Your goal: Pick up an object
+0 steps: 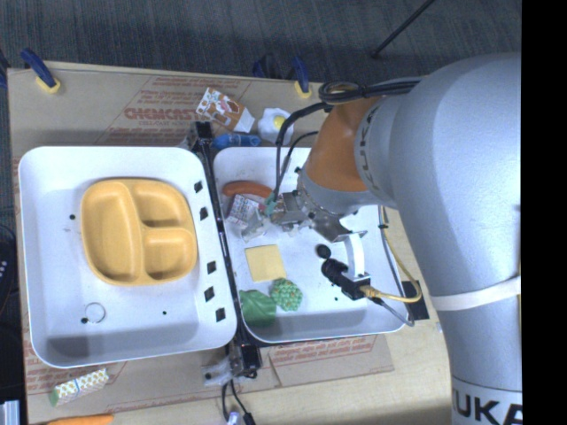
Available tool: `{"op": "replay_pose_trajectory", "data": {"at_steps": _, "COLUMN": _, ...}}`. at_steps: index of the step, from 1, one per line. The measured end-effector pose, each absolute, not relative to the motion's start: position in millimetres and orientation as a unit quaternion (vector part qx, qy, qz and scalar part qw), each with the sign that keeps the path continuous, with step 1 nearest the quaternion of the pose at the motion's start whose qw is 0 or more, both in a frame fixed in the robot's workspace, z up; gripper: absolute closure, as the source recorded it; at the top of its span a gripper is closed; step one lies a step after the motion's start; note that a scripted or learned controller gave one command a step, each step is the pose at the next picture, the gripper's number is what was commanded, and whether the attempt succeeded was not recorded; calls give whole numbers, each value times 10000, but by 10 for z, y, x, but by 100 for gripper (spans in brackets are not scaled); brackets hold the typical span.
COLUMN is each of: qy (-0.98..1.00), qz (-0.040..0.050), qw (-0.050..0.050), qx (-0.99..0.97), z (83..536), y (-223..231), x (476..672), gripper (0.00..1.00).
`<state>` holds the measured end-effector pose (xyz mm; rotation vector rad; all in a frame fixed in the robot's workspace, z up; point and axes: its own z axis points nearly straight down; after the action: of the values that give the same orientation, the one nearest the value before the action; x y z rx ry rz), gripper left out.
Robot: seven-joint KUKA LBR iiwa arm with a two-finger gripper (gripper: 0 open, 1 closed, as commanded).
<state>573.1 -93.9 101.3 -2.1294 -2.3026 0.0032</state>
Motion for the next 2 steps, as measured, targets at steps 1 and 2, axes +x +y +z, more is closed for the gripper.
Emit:
{"op": "replay_pose_trajectory", "data": {"at_steps": 1, "qy": -8149, "qz": 8, "qw": 22, "qx": -5795, "z": 1916, "y": -361, "x": 5090, "gripper": 0}}
{"op": "replay_pose_trajectory", "data": {"at_steps": 2, "qy": -8722, "qz": 6, "qw": 2, "qx": -4892, "z": 1919, "y": -630, "x": 6202, "gripper": 0}}
